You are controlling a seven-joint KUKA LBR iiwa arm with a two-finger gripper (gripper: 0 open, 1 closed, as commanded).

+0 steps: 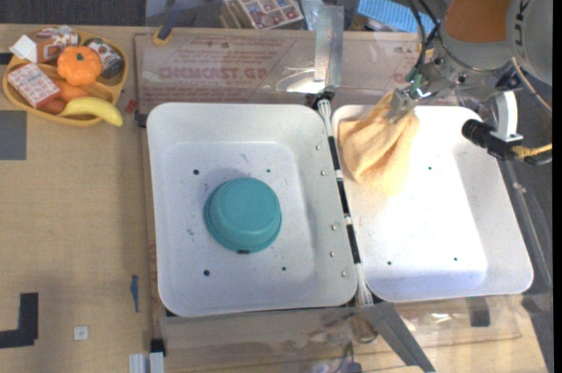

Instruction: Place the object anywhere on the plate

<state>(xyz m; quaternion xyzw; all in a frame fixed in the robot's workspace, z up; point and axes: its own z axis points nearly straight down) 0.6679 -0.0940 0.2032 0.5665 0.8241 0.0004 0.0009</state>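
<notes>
Camera view, single slanted look down on the worktop (pixel 70 240).

Item 1, task object: yellow-orange cloth (pixel 379 150). Location: right bin (pixel 439 275), upper-left corner, close against the divide between the bins. It hangs from a gathered peak at its upper right and fans downward and to the left, long axis running from upper right to lower left; the lower folds appear to rest on or just above the bin floor, which of the two cannot be told.

Item 2, goal: teal plate (pixel 243 213), round, lying near the middle of the left bin (pixel 176 143). It sits to the left of and below the cloth in the view, across the bin divide, well apart from it.

Item 3, end effector (pixel 406 97): at the cloth's top peak, directly above and to the right of the hanging bulk. Fingers appear drawn together with a pinch of cloth caught between them; grip judged as closed on the cloth.

Governing relation: plate lies leftward and toward the near edge from the end effector, so the carry would have to cross the raised rims where the bins meet, with the trailing lower-left end of the cloth leading.

Item 4, bystanders: fruit bowl (pixel 63 80) at the far left of the worktop.
</notes>
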